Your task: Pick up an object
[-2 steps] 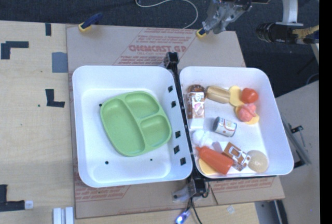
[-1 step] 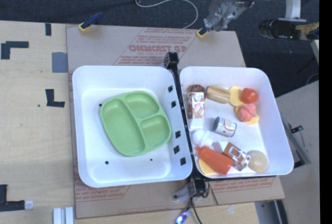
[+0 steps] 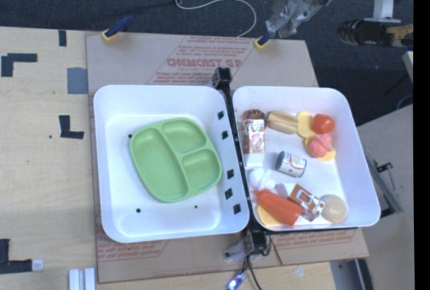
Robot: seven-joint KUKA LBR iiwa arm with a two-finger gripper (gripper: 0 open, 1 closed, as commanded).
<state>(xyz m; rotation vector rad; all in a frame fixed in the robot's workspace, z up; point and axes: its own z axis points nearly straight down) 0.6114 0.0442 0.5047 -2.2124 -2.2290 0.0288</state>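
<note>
Hung high over the far edge of the bench, gripper [image 3: 290,17], well apart from both bins. Could not tell whether open or shut; blurred, nothing seen in it. Held a green tray [image 3: 176,159], left bin [image 3: 107,148]. Crowded with toy food, right bin [image 3: 349,148]: tomato [image 3: 323,123], hot dog [image 3: 282,122], small can [image 3: 291,163], carrot [image 3: 278,207], round biscuit [image 3: 334,209]. Judged hardly begun: no object chosen, none lifted. Left to do: descent, grasp, lift.
</note>
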